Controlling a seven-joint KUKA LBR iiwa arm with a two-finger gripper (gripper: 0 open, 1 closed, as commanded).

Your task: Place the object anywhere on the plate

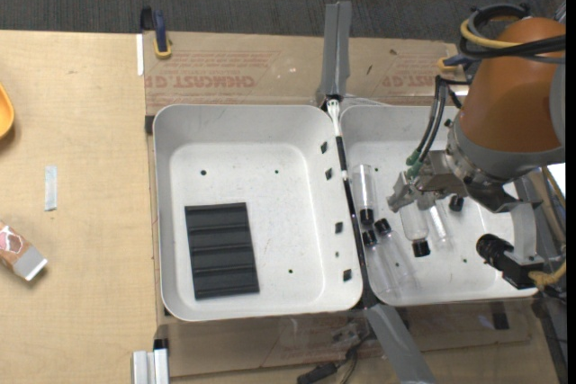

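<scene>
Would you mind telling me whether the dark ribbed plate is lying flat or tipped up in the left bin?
Flat: the dark ribbed plate lies on the left bin floor, all four ribs showing.

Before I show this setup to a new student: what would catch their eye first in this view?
Most likely the arm's big orange band at the right, looming over the right bin, where clear tubes with black caps lie scattered beneath the gripper. Next, the dark ribbed plate lying flat in the lower left of the left bin.
</scene>
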